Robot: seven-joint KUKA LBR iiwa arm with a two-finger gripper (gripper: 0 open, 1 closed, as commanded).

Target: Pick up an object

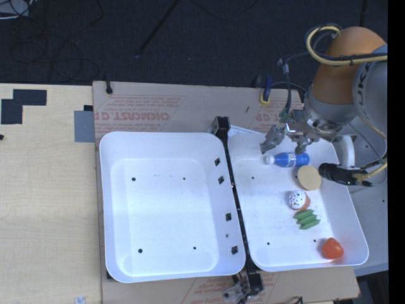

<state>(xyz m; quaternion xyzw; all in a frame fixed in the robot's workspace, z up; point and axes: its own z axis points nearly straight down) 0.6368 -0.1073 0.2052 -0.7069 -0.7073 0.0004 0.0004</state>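
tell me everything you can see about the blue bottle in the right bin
The blue bottle is small, with a blue body that looks like plastic and a white cap end pointing toward the left bin. It lies on its side on the floor of the right bin, near the far end, just below the gripper. A round tan disc lies close by its blue end; whether the two touch is unclear.

The jaws (286,142) hang spread over a blue bottle (288,160) in the right bin (266,258).
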